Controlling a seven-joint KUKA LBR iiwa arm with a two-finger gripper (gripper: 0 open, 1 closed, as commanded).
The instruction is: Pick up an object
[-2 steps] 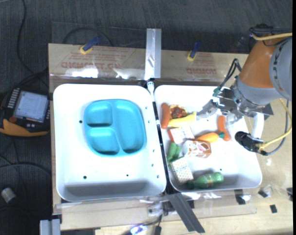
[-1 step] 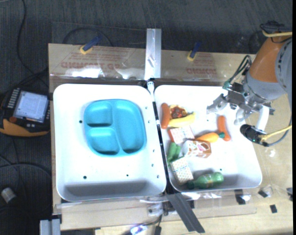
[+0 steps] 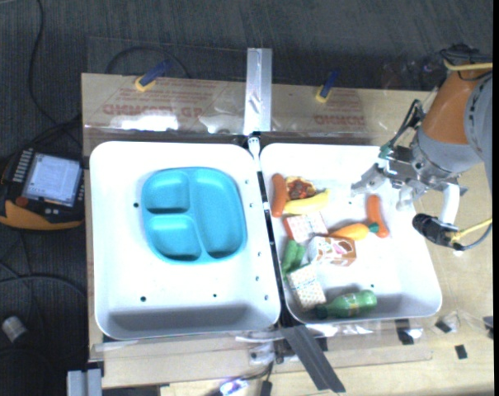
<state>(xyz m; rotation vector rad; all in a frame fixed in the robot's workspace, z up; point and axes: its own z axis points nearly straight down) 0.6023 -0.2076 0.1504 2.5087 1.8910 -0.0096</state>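
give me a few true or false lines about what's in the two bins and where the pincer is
1. A blue divided tray lies in the left bin. True.
2. The green bottle lies in the left bin. False: it lies near the front edge of the right bin.
3. The pincer is over the right bin. True.
4. The orange carrot sits on the blue divided tray. False: it lies in the right bin, close to the pincer.

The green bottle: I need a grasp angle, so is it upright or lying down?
Lying down. The green bottle rests on its side along the right bin's near wall, long axis roughly left to right.
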